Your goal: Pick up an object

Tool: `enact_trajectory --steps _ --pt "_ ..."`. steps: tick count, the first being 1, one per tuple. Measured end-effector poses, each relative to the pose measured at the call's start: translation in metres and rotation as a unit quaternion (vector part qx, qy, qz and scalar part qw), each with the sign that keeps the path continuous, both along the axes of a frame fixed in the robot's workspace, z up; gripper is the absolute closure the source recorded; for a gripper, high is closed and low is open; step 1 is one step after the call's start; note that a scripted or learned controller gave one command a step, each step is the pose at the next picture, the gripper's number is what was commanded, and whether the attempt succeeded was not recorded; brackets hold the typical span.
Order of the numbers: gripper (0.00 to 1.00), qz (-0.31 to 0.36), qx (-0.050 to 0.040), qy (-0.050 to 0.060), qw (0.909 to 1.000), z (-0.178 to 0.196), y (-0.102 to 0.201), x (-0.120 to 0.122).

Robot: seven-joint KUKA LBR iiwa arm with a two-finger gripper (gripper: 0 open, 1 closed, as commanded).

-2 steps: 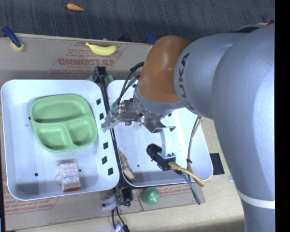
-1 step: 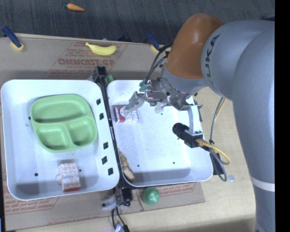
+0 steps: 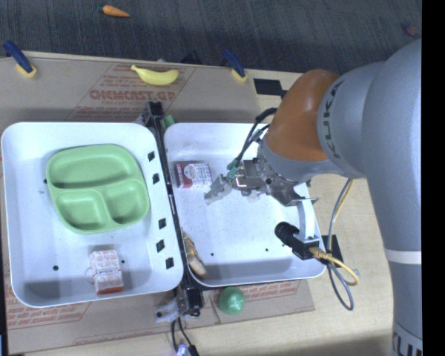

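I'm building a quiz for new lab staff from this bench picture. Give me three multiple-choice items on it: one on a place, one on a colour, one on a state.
1. Where does the green divided plastic tray lie?
A. left white bin
B. right white bin
C. on the cardboard

2. What colour is the small ball on the cardboard in front of the bins?
A. red
B. green
C. blue

3. How does the yellow toy banana stand to the bins?
A. inside the left one
B. inside the right one
C. outside both, on the cardboard behind them

Key: 1 A, the tray fills the upper part of the left white bin. 2 B, it is plainly green. 3 C, it lies beyond both rims.
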State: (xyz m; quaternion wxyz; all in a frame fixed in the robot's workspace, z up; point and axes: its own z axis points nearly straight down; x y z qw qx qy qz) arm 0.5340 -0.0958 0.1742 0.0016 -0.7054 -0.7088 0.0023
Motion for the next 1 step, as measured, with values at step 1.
enact_trajectory --steps 1 --pt "0.00 0.002 0.0003 -0.001 1.0000 -0.0676 -0.0140 0.0673"
